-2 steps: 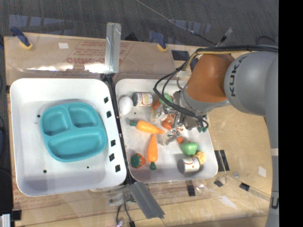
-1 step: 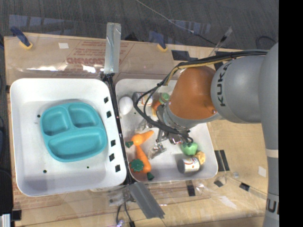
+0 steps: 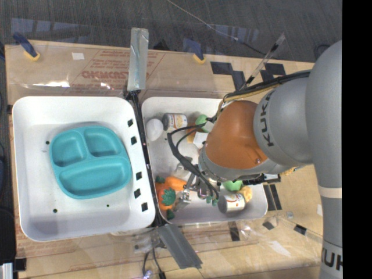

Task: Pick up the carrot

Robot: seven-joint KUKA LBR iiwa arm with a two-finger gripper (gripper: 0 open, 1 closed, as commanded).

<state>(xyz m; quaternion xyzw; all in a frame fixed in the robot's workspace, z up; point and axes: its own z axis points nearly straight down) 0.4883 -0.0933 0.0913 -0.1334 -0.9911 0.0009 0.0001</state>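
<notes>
Carrot (image 3: 169,189) (orange, green-topped) lies at seven o'clock in the right bin (image 3: 152,173); gripper (image 3: 195,192) sits beside it at three o'clock, finger state indiscernible.

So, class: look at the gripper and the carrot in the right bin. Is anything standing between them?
Nothing visible does. The gripper sits right beside the carrot at the right bin's near-left corner, with no object between them.

A light wooden bench top (image 3: 174,68) under clear plastic sheeting, with faint red printing near its far left. Blue and yellow clamps (image 3: 27,46) grip the far edge. Beyond the bench lies dark grey carpet (image 3: 70,2). Lighting is even and bright.
</notes>
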